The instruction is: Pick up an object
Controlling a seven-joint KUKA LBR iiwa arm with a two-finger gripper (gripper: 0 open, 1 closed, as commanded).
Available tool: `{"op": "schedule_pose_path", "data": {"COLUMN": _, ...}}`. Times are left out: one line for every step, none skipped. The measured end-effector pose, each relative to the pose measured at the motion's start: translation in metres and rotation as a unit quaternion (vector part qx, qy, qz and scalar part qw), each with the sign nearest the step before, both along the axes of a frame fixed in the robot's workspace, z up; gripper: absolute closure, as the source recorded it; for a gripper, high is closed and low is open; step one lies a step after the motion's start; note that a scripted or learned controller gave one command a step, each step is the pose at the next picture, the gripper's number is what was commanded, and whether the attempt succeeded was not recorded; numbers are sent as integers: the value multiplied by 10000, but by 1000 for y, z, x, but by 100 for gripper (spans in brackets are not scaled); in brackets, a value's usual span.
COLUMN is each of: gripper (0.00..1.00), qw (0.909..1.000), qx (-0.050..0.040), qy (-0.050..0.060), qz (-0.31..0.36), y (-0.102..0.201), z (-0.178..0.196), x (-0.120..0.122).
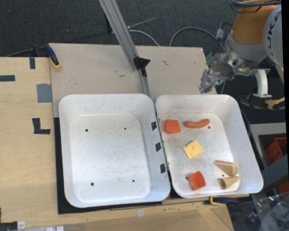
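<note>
Both bins white with fine dark speckle: left bin (pixel 72 111), right bin (pixel 241 132). In the right bin: orange block (pixel 172 126), orange-red sausage (pixel 197 123), yellow cheese wedge with holes (pixel 193 149), red-orange block (pixel 197 180), two tan cone-shaped pieces (pixel 227 168) (pixel 229 182). Arm (pixel 255 31) grey with orange band, gripper (pixel 209 81) grey metal. Bench top (pixel 22 156) light wood with grey-blue tape marks (pixel 44 92). Board behind bins (pixel 94 67) beige. Slanted pole (pixel 121 30) silver with black bracket (pixel 141 63). Floor dark grey.
</note>
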State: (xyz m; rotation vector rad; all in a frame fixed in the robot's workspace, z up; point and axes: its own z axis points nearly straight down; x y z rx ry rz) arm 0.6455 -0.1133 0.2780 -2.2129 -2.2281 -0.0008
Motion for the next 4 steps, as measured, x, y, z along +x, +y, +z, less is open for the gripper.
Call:
{"op": "schedule_pose_path", "data": {"gripper": 100, "qw": 10000, "qx": 0, "qy": 14, "qz": -5, "y": 52, "z": -13, "x": -11}}
{"op": "schedule_pose_path", "data": {"gripper": 100, "qw": 10000, "qx": 1, "qy": 5, "qz": -2, "y": 105, "z": -14, "x": -7}}
{"op": "schedule_pose_path", "data": {"gripper": 100, "qw": 10000, "qx": -2, "qy": 19, "qz": 0, "y": 161, "z": -38, "x": -1}}
{"op": "schedule_pose_path", "data": {"gripper": 100, "qw": 10000, "qx": -3, "qy": 21, "qz": -3, "y": 214, "z": -59, "x": -9}}
